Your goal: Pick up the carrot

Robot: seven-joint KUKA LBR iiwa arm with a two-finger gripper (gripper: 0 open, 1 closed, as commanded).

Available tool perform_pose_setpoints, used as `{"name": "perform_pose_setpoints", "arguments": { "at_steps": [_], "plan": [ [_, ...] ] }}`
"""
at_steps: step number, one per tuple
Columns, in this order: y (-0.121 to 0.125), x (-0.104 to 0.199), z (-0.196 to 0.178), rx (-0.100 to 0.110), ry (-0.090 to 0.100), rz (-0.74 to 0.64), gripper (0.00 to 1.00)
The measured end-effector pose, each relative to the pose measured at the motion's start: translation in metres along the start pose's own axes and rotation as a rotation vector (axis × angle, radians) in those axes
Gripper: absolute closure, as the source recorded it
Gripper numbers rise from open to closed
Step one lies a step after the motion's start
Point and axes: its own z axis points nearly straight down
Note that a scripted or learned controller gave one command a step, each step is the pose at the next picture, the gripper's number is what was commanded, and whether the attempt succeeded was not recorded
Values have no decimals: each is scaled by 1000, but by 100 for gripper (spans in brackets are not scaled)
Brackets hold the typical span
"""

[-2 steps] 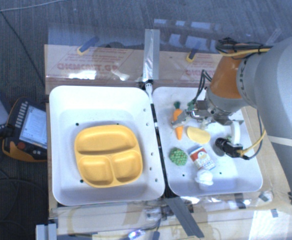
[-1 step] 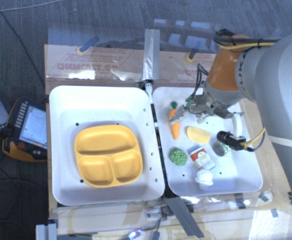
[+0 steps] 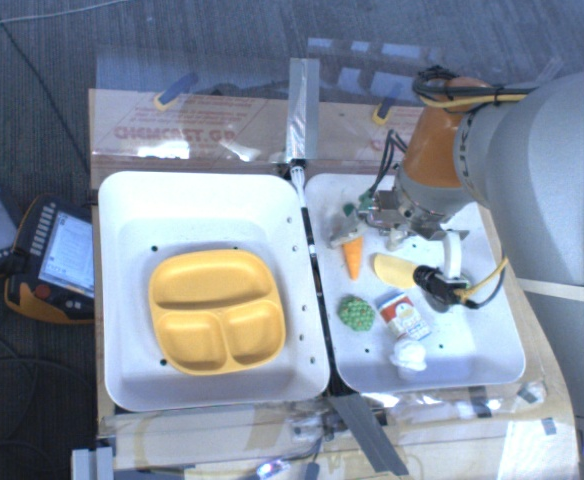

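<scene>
1. Gripper: positioned low over the upper left part of the right bin, close to the divider between the bins. Whether it is open or closed, or has hold of anything, cannot be told from this view.
2. Carrot: lies on the right bin floor just below the gripper, its pointed end directed toward the bin's near edge. Contact with the gripper cannot be confirmed.
3. Yellow wedge-shaped item: just right of the carrot, partly under the arm's hardware.
4. Green round item: below the carrot, apart from it.
5. Small red-and-white carton: right of the green item; a white crumpled object lies just below it.
6. Left bin: holds a yellow compartment tray.
7. Arm: orange band visible, reaching in from the right.
</scene>
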Motion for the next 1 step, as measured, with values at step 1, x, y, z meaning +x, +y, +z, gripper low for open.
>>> {"name": "perform_pose_setpoints", "arguments": {
  "at_steps": [1],
  "plan": [
    [-29,39,-91,12,-2,130,0]
  ]
}}
